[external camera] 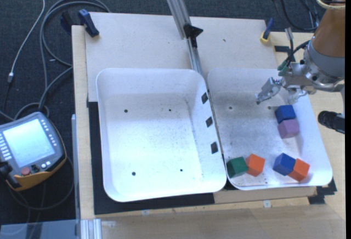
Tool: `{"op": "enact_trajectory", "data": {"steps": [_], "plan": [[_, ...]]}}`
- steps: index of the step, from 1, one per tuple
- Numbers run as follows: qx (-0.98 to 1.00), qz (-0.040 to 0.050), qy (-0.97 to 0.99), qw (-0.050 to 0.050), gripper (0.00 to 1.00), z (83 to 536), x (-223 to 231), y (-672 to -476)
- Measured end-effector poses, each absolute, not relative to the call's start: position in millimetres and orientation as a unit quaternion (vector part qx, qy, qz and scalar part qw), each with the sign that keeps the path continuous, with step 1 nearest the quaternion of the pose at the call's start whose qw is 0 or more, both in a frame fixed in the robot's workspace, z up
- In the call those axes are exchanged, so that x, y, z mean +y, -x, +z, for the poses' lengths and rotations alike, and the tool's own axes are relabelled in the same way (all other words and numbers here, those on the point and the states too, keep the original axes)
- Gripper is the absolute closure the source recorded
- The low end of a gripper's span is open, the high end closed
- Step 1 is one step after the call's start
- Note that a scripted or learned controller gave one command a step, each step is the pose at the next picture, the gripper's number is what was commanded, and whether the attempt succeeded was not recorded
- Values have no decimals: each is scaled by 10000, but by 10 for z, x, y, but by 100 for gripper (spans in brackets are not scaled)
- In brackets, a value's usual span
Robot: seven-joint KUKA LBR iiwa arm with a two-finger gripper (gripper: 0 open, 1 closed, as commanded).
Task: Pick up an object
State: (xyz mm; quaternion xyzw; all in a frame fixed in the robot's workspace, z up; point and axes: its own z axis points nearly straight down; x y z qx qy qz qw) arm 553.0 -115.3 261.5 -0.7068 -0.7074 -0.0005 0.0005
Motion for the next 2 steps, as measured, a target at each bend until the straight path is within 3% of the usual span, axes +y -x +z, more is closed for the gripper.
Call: {"op": "enact_trajectory", "data": {"steps": [1,2], "plan": [[-7045,23,7097,12,0,2327,-2071,-5442],[-7078,-47,7063,-82,0,1207,-2178,-5967]]}}
